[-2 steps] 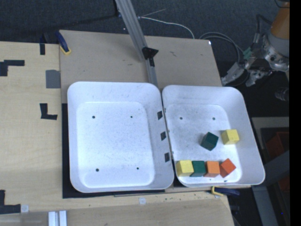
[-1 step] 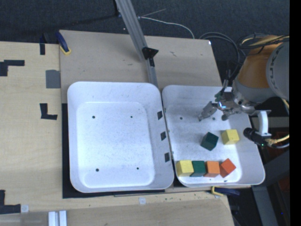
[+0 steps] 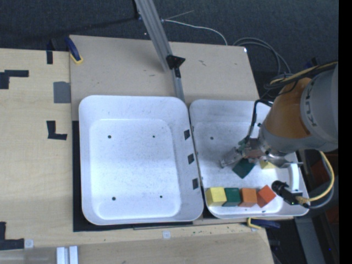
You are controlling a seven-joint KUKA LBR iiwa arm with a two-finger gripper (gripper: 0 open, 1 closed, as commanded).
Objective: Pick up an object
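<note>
Four blocks [image 3: 240, 196] line the right bin's [image 3: 220, 114] near wall; pincer [image 3: 237, 159] low beside a dark green block [image 3: 242, 169]; grip unclear.

You get even, soft light; both white bins [image 3: 132, 106] glare slightly, shadows stay faint, and detail is soft throughout.

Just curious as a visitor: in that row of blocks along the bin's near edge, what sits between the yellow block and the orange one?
A green block lies between the yellow block and the orange block, seen in the camera view.
</note>
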